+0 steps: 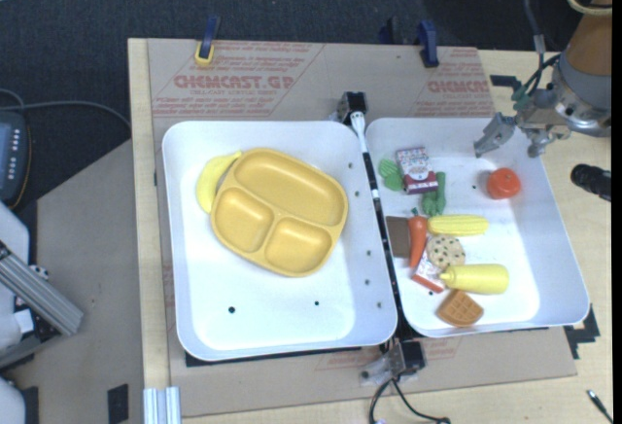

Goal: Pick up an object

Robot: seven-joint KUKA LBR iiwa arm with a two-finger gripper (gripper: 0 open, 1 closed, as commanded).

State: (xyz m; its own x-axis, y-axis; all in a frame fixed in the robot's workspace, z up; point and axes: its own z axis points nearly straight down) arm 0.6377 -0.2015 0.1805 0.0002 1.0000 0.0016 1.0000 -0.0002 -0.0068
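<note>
Gripper point(516, 133) hung over the far right part of the right bin point(564, 257), with its two fingers spread wide apart and nothing between them. Just near it, a little lower in the view, sat a small orange tomato point(503, 183), not touching the fingers. More toy food lay further left and nearer: a corn cob point(458, 226), a carrot point(418, 239), a yellow block point(476, 278), a cookie point(445, 251) and a waffle point(459, 309). A small red and white box point(415, 168) lay on something green, hard to make out. The left bin point(194, 296) held a yellow tray point(278, 210). The arm point(589, 62) was cut off at the right edge.
</note>
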